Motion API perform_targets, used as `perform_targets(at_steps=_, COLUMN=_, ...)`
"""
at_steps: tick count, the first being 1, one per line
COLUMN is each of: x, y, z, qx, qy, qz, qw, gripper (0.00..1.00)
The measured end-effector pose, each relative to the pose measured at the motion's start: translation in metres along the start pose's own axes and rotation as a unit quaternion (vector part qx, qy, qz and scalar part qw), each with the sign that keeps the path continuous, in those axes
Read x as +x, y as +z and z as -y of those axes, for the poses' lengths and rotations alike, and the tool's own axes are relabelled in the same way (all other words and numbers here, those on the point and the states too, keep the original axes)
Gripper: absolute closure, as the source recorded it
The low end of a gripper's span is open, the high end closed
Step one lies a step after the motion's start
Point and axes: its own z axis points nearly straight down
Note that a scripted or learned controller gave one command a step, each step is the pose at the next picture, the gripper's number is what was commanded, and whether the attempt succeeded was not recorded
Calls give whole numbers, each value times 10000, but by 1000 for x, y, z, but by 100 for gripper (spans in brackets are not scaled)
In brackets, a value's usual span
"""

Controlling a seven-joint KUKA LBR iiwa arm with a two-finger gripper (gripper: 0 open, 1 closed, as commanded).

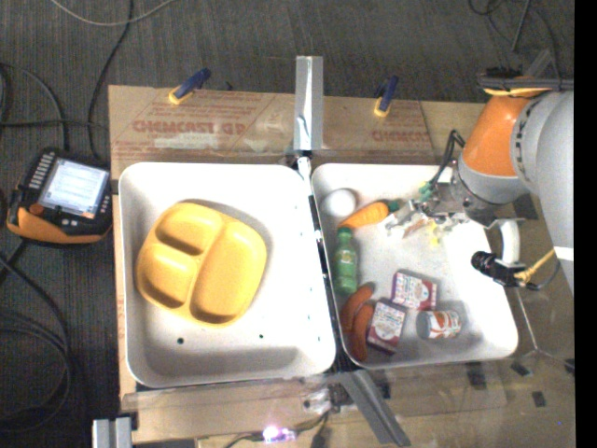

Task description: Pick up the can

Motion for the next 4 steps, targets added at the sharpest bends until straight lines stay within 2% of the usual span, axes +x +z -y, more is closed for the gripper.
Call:
perform_targets(at_steps=1, x=-15, y=10, z=113, qx=-46, qy=776, qz=-33, qw=9970, gripper=0)
perform_targets(at_steps=2, x=-8, y=11, z=125, qx=-88, qy=-30, qz=57, qw=9999, gripper=0)
perform_targets(at_steps=3, x=18, y=12, z=68, qx=-53, qy=-1144, qz=45, qw=9934, gripper=0)
perform_targets(at_steps=4, x=5, y=12, z=15, qx=-37, qy=-1760, qz=27, qw=9844, gripper=0)
